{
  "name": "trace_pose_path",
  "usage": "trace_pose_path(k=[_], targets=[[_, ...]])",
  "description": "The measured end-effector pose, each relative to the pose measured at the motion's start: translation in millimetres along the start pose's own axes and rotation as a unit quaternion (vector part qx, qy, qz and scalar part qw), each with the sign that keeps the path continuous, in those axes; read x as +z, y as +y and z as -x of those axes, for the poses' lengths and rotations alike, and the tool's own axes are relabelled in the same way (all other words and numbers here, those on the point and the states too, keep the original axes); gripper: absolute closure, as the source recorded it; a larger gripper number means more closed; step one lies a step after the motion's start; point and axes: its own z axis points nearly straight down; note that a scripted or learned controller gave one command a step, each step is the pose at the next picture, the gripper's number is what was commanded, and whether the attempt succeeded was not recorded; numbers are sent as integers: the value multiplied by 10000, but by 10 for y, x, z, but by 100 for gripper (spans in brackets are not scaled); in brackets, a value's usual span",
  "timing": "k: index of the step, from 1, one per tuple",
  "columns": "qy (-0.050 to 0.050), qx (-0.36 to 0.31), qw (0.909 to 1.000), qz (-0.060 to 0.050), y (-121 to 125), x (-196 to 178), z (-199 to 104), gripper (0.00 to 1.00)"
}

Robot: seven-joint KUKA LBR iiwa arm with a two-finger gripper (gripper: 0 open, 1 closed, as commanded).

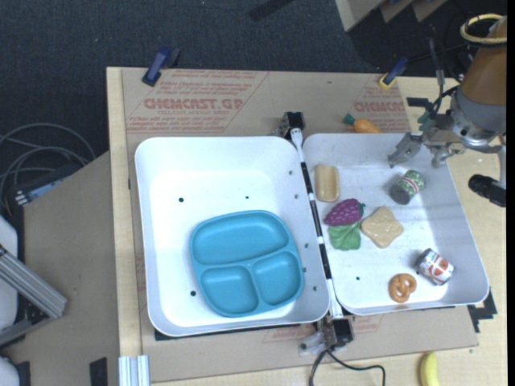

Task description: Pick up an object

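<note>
My gripper [419,153] hangs over the far right corner of the right bin [463,215], its two fingers spread apart with nothing between them. Just below it in the view lies a small green-labelled can [408,186], apart from the fingers. Further into the bin lie a tan bread piece [327,182], a purple grape bunch [344,211] on a green leaf [345,237], a toast slice [381,227], a pretzel [401,287] and a red-and-white can [435,266].
The left bin [161,215] holds a blue divided plate [245,260]. An orange carrot [364,125] lies on the board behind the right bin. A yellow banana [429,370] sits by the bench's front edge. Clamps hold the bins where they meet.
</note>
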Motion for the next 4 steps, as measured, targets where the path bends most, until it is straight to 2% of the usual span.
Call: trace_pose_path(k=[1,2,3,4], targets=[[44,-22,10000,-7,-225,663,46,0],[29,-22,10000,14,-214,546,55,100],[15,-22,10000,24,-308,638,-720,100],[11,-18,10000,23,-623,-360,-1332,100]])
